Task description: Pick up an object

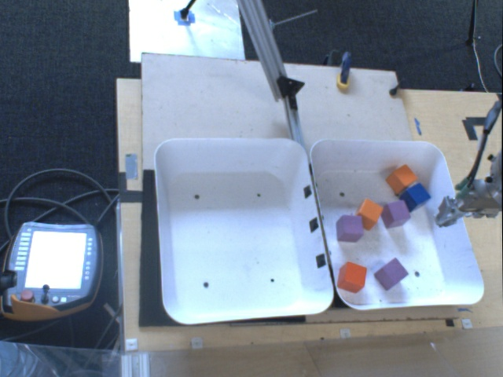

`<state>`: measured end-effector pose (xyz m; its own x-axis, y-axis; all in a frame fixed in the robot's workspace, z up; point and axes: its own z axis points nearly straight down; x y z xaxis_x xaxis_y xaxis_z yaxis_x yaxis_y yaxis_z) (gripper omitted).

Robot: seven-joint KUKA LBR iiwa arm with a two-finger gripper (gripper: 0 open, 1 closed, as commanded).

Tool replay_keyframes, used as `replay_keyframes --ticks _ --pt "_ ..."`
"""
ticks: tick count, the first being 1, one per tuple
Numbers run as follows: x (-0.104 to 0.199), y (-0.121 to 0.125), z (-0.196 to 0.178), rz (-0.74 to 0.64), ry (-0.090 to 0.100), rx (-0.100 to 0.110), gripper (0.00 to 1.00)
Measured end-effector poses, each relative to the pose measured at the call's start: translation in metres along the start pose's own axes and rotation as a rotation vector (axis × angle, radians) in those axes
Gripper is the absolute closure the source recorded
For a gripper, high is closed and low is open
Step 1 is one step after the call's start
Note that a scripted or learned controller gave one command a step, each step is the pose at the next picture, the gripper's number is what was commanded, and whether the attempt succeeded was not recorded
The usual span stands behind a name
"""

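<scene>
Several small cubes lie in the right bin (460, 289). An orange cube (402, 178) touches a blue cube (416, 196) near the far right. A purple cube (395, 214), an orange cube (370, 212) and another purple cube (350, 228) sit in a row at the middle. Nearer the front are an orange cube (353, 276) and a purple cube (391, 273). My gripper (454, 210) hangs over the right bin's right rim, just right of the blue cube, with nothing seen in it.
The left bin (236, 226) stands beside the right one. A slanted metal pole (267, 45) crosses the back of the bench. A yellow clamp (344, 77) sits at the board's far edge. A teach pendant (51, 269) lies on the floor at left.
</scene>
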<state>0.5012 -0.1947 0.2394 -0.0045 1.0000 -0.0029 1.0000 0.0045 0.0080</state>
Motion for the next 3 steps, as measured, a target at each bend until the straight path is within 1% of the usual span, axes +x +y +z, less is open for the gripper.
replay_keyframes --ticks 1,2,3 --pt "0.05 0.012 -0.009 -0.006 0.004 0.003 1.0" --pt "0.096 0.023 -0.002 -0.006 0.005 0.006 1.0" --pt "0.151 0.028 -0.011 -0.007 0.005 0.004 1.0"
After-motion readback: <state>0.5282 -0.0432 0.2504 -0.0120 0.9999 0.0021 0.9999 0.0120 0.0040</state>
